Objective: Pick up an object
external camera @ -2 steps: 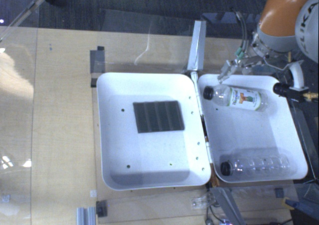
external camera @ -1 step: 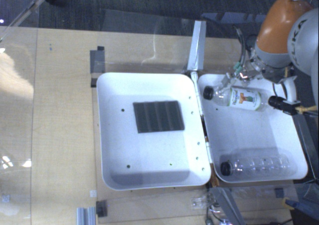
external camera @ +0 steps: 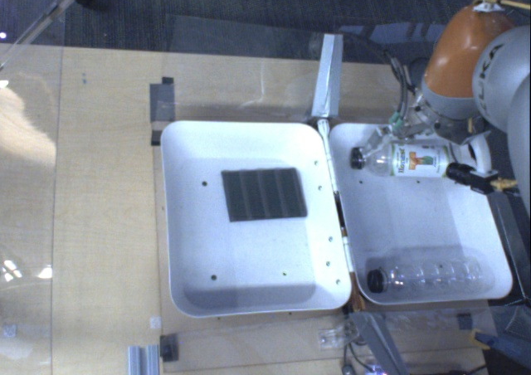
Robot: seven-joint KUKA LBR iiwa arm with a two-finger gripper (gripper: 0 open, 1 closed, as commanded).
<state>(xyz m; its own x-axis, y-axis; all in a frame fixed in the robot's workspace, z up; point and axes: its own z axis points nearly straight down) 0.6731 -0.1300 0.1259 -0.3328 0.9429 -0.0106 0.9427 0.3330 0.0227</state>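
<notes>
- Two white bins side by side on the bench: the left bin (external camera: 191, 282) carries a dark ribbed pad (external camera: 264, 194) lying flat near its middle; the right bin (external camera: 431, 224) carries both bottles.
- One grey arm with orange band (external camera: 460, 54), entering from the right and hanging over the far right corner of the right bin.
- One clear ridged bottle (external camera: 423, 275), dark cap to the left, lying on its side along the near wall of the right bin, well apart from the arm.
- One small labelled bottle (external camera: 404, 159), dark cap to the left, lying on its side at the far end of the right bin, directly beneath the wrist (the likeliest candidate for the pick, judging by position).
- One gripper (external camera: 408, 126), just above the labelled bottle; whether its jaws stand open or closed cannot be told, as the wrist and cabling hide them.
- Handling note: the labelled bottle is round and will likely roll. Judged best to close across its body at mid-length, not toward the cap. Descend squarely so neither side nudges it first, and lift straight up, clear of the far wall.
</notes>
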